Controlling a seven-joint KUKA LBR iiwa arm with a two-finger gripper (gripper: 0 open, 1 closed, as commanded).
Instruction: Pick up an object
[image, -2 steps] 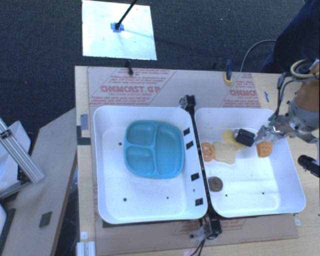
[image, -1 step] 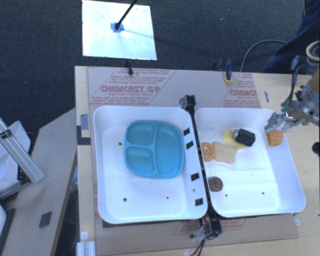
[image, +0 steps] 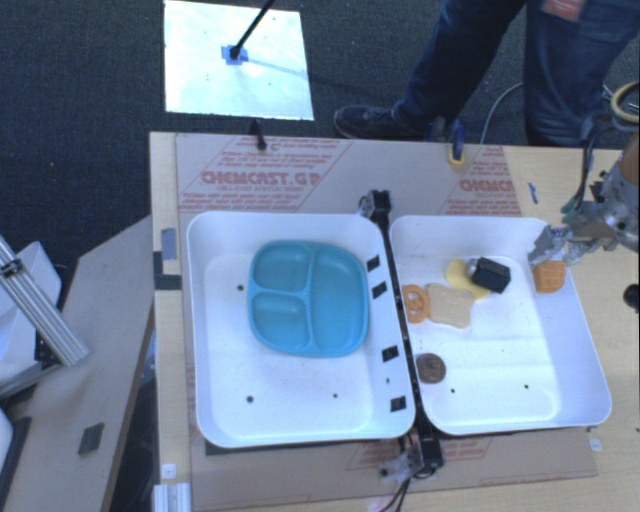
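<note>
The left white shallow plastic bin (image: 215, 400) holds 1 light blue plastic plate with 3 compartments (image: 307, 298), lying flat near the middle of the bin floor. Its large compartment is toward the right side, the 2 smaller ones toward the left.

A black strip with clips (image: 388, 300) runs between both bins, from the far side to the near side.

The right white shallow plastic bin (image: 560, 390) holds several small things. Just beside the divider lies an orange ring-shaped piece (image: 413, 302). Touching it on the right is a pale beige flat piece (image: 450, 305). Nearer to the front, apart from these, lies a round brown disc (image: 431, 368). Behind the beige piece there is a yellow rounded object (image: 461, 273), and a black box-shaped object (image: 491, 274) rests against it; its long axis runs slightly slanted, from far-left to near-right.

Further right, near the far right wall of this bin, is a small orange block (image: 548, 276). Its long axis looks about upright in the view. The gripper (image: 556, 246) is just above this block, at its upper edge. Whether the fingers are spread or pinching the block, I cannot tell.
</note>
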